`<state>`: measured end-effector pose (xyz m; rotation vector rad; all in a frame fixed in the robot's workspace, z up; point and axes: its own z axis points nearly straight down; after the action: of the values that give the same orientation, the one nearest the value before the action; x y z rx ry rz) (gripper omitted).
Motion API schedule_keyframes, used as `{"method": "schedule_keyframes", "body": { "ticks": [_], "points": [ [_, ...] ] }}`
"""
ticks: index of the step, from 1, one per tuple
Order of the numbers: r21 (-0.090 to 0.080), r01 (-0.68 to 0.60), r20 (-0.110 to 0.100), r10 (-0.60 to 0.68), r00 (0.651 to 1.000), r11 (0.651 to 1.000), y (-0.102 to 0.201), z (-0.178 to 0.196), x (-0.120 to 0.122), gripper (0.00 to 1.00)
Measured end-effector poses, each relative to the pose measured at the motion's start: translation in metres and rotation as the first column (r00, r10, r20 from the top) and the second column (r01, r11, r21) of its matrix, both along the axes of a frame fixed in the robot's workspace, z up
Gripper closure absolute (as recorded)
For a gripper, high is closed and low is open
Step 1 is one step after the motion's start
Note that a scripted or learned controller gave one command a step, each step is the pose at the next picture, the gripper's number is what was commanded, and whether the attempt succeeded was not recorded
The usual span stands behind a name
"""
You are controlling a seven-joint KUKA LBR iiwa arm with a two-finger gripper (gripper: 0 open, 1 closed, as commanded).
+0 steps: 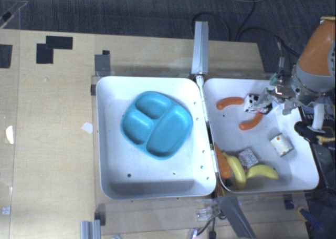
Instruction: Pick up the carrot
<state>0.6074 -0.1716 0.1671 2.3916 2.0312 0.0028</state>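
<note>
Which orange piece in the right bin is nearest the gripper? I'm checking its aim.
The curved one just below the gripper. Another lies further left; the carrot lies by the bananas.

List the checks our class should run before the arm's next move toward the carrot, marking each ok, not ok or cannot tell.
1. Carrot identified: cannot tell. Three orange things lie in the right bin: the wall piece, the upper piece and the middle piece.
2. Gripper over the correct bin: ok. The gripper is above the right bin's upper part.
3. Carrot lifted: not ok. All three orange things lie on the bin floor.
4. Wall piece free to grasp: not ok. A banana lies against it.
5. Plate out of the way: ok. The blue plate sits in the left bin.
</note>
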Motion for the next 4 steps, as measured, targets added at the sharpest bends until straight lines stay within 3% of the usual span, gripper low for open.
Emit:
{"method": "schedule_keyframes", "body": {
  "ticks": [1,2,3,4],
  "points": [
    [0.002,-0.124,-0.004,0.124,0.992,0.992,0.037,-0.024,-0.025,0.00],
    [0.000,-0.241,0.000,0.241,0.971,0.971,0.032,0.040,-0.022,0.00],
    [-0.004,-0.501,0.004,0.501,0.866,0.866,0.020,-0.079,-0.057,0.00],
    [0.001,-0.415,-0.001,0.415,0.910,0.910,0.072,-0.076,-0.001,0.00]
  ]
}}
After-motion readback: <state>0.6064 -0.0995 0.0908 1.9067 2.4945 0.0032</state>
